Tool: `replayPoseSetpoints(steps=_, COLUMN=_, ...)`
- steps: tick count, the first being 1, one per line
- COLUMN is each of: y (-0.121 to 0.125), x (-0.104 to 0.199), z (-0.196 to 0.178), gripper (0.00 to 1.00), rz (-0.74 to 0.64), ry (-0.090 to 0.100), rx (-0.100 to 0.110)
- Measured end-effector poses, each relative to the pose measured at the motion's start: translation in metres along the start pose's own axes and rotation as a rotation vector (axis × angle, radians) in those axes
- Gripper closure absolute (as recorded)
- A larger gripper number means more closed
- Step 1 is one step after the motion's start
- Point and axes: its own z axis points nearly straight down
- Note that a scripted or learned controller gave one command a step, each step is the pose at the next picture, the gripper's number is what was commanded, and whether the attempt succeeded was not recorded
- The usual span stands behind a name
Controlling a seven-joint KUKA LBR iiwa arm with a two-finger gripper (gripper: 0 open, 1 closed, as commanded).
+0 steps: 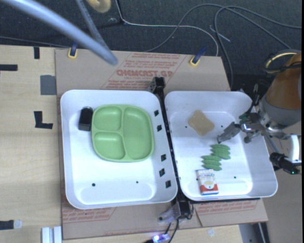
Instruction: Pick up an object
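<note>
Tan sponge [200, 122], green pea pods [216, 157], small carton [207, 181], all lying loose in right bin [243, 186]

One fixed camera looks down at a slant on both white bins [71, 151], arm entering from the right.

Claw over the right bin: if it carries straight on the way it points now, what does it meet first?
The claw points left and slightly down the image. First in that line looks like the green pea pods, just below its tip, rather than the tan sponge. Its height above the bin floor is unclear.
</note>
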Motion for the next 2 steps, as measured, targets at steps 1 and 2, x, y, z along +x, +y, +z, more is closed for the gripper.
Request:
replayPoseSetpoints(steps=1, y=-0.004, x=0.003, z=0.045, gripper=0.0, rz=0.0, ry=-0.001, rx=-0.001)
replayPoseSetpoints(steps=2, y=-0.004, x=0.003, z=0.068, gripper=0.0, rz=0.0, ry=-0.004, rx=-0.007)
